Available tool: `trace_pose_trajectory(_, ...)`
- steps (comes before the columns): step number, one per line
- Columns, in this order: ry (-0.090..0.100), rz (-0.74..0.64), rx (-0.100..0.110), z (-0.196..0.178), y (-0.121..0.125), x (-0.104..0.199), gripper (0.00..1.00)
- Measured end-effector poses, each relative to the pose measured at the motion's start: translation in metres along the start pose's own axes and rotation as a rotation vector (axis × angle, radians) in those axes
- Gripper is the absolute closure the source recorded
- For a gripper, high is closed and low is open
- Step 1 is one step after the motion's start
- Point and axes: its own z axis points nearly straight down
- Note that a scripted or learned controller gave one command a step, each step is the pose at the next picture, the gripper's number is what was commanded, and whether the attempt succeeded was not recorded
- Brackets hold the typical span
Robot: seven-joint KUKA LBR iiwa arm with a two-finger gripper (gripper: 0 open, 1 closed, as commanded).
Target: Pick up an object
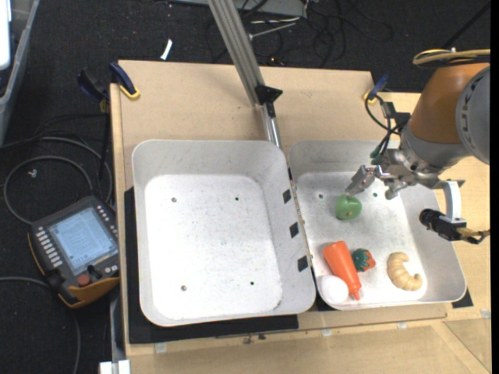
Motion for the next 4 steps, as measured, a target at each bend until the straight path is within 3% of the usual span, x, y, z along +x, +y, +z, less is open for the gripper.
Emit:
trace_pose_trajectory(1,0.000,0.000,-0.001,0.050,0.000,0.001,0.00)
trace_pose_trajectory(2,-0.001,0.000,-0.007,0.036,0.001,0.000,1.00)
trace_pose_trajectory(4,-0.003,-0.002,-0.011,-0.064,0.010,-0.008,1.00)
